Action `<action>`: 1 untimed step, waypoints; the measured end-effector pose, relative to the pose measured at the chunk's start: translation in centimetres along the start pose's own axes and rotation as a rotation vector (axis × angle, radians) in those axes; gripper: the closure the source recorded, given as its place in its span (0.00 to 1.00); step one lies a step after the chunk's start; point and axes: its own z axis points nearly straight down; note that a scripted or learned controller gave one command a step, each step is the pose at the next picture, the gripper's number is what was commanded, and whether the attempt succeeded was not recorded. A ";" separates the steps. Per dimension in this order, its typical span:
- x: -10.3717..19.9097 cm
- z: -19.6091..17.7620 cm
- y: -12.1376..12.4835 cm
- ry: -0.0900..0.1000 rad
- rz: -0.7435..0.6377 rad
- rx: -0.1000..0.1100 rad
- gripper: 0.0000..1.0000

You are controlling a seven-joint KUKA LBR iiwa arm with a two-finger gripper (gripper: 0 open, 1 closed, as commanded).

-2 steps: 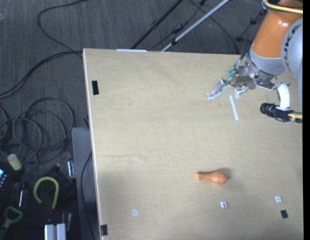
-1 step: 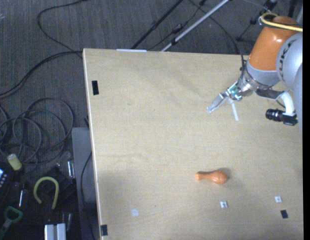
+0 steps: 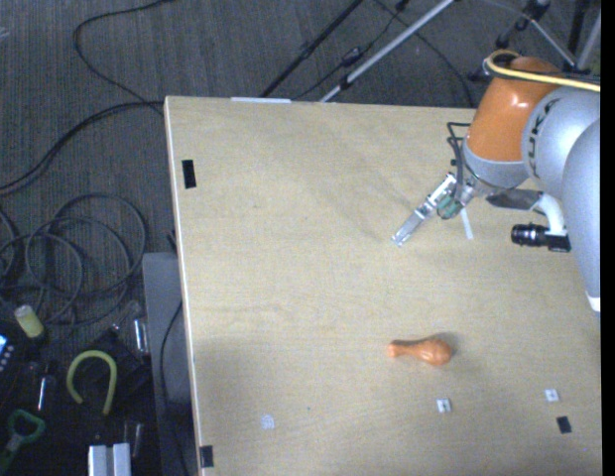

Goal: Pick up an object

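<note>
A small orange gourd-shaped object (image 3: 424, 350) lies on the tan bench surface (image 3: 288, 266), toward the lower right, with its narrow end pointing left. The gripper (image 3: 411, 228) hangs over the surface at the upper right, slanting down to the left from the grey arm with its orange band (image 3: 506, 117). It is well apart from the orange object, which lies farther toward the front edge and slightly to the right. Nothing is seen in the gripper.
Small white and black markers (image 3: 443, 405) dot the surface near the lower right, and a black mark (image 3: 188, 174) sits by the left edge. Left of the bench, cables (image 3: 60, 246) and tools lie on the floor. Tripod legs (image 3: 407, 28) stand behind.
</note>
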 end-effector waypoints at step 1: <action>0.1 -1.0 0.2 -0.001 -0.001 -0.006 1.00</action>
